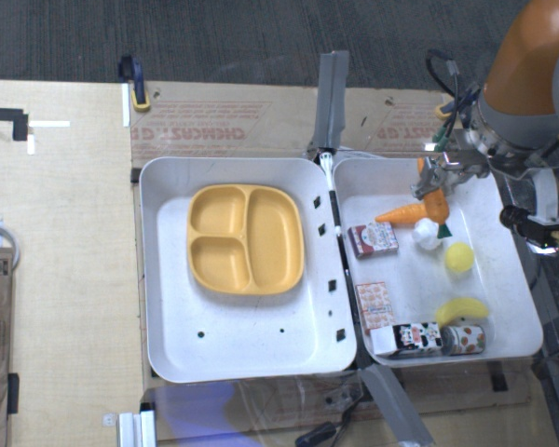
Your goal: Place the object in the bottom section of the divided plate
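Nearest me, along the front wall of the right white bin (526,305): a small tin with a brown label (464,340), a black-and-white carton (413,337), a yellow plastic banana (460,309) and a flat patterned packet (374,304). Further back sit a yellow ball (459,257), a small white lump (427,234) and a red-and-white box (374,240).

Behind those lies the orange toy carrot (405,215), tip pointing toward the divider, thick end right under my tool (435,179). That's prob. the object to move. Can't tell if the tool is apart or together, nor if it has the carrot yet; from this angle it's just at or touching the thick end.

The yellow divided plate (247,240) sits in the left white bin (168,343), well apart from the carrot, w/ two small sections on the left and one large on the right. I take the lower small one as the target.

To do this well: grip across the carrot's thick part, not the taper, lift straight up, clear the bin walls, then lower gently before release so it doesn't roll out.
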`<control>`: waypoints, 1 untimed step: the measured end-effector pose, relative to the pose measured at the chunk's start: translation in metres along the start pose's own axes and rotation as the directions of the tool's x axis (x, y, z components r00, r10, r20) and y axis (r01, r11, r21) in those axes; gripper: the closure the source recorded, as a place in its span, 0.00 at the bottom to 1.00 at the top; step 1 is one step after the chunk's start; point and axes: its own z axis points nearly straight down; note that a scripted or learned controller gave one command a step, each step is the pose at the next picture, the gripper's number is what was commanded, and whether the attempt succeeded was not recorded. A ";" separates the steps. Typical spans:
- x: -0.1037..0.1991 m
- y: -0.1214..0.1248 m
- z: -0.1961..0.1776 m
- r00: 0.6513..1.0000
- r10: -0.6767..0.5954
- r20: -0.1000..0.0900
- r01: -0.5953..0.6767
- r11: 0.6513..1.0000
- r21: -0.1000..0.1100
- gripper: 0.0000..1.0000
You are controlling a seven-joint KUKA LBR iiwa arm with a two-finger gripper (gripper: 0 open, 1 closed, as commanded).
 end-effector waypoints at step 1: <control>0.090 0.018 -0.037 1.000 0.013 0.001 -0.013 1.000 -0.002 1.00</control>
